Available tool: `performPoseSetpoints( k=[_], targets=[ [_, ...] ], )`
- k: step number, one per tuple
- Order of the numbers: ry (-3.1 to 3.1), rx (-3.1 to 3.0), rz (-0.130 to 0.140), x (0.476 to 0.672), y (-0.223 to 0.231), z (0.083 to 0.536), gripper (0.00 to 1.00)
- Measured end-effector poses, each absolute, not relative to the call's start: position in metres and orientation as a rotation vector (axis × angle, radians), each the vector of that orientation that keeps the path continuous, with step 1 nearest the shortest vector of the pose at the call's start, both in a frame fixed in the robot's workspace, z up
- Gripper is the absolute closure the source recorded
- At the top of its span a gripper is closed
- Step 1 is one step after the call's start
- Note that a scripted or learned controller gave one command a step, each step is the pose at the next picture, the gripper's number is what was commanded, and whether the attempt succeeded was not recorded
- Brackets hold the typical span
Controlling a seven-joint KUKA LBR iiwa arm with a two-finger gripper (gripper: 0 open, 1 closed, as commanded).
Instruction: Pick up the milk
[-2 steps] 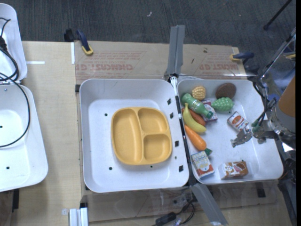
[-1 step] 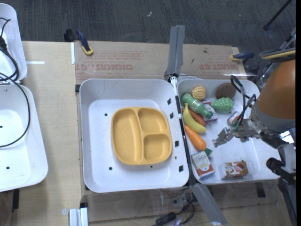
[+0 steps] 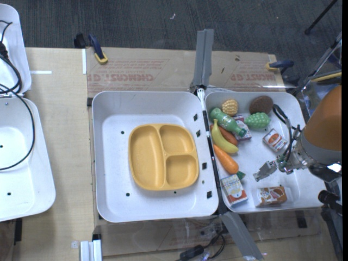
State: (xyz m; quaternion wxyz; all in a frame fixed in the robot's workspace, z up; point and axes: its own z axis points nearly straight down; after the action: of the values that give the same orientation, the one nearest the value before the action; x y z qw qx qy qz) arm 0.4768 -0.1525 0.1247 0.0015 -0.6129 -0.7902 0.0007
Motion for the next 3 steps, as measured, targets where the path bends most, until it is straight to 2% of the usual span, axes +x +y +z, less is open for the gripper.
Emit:
performPoseSetpoints(
  k=[1,2,3],
  targets=[
    [-2.442,-1.973,0.002,0.477,-0.201,0.096,0.0],
    [-2.502,-1.9,0.001,0.544,-0.201,0.091,0.0],
    [-2.452,-1.967,0.0,0.595,-0.199,0.092,0.0]
  ],
)
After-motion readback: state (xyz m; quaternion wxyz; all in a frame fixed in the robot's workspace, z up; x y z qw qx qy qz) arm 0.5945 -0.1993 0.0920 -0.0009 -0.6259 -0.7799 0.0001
